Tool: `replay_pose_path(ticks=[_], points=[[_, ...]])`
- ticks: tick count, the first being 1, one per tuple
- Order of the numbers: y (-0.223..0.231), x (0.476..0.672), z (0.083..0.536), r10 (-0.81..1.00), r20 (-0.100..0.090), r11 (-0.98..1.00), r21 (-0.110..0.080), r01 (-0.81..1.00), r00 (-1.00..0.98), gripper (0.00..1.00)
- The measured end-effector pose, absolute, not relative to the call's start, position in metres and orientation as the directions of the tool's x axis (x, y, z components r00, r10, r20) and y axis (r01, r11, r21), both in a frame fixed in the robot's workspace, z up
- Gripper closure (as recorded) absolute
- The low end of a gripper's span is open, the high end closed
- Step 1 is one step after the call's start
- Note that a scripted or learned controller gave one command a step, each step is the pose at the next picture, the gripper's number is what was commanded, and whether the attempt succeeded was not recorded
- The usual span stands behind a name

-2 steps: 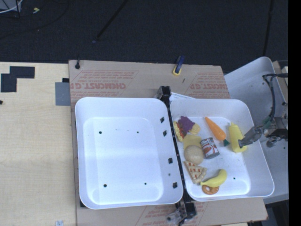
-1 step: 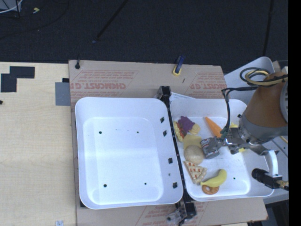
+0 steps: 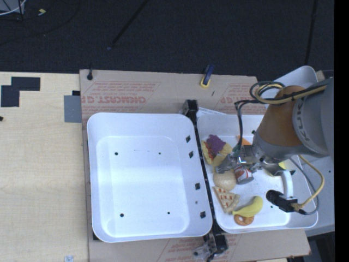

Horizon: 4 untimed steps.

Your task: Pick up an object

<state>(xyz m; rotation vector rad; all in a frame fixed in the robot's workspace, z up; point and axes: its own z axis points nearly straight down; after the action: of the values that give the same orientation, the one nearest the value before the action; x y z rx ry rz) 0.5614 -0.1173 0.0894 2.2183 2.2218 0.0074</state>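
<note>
A: Position of the tool (image 3: pixel 240 165)?

B: Low in the right shallow white plastic bin (image 3: pixel 294 218), above a small red-and-white can (image 3: pixel 243 174). Finger state: cannot tell.

A: Objects in that bin?

B: A purple grape-like cluster (image 3: pixel 216 143), a round beige potato-shaped piece (image 3: pixel 224 180), a waffle-patterned wedge (image 3: pixel 225 198) and a yellow banana (image 3: pixel 248 206), all near the divider. The left white bin (image 3: pixel 109 130) sits alongside on the counter (image 3: pixel 38 173)

Upside-down red print on cardboard sheet (image 3: pixel 163 89), unreadable

Grey arm (image 3: pixel 313 119) with an orange band (image 3: pixel 279 121), yellow and black cables looping alongside.
</note>
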Motion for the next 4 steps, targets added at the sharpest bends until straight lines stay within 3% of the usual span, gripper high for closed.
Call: replay_pose_path(ticks=[1,2,3,4], points=[[-0.119,0.560,0.101,1.000,0.001,-0.003,0.006,1.000,0.003,1.00],[-0.120,0.560,0.101,1.000,0.001,-0.005,0.005,1.000,0.005,0.00],[-0.109,0.485,0.087,1.000,0.002,-0.001,-0.006,1.000,0.001,0.00],[-0.110,0.532,0.087,1.000,0.000,0.001,0.000,1.000,-0.001,0.00]])
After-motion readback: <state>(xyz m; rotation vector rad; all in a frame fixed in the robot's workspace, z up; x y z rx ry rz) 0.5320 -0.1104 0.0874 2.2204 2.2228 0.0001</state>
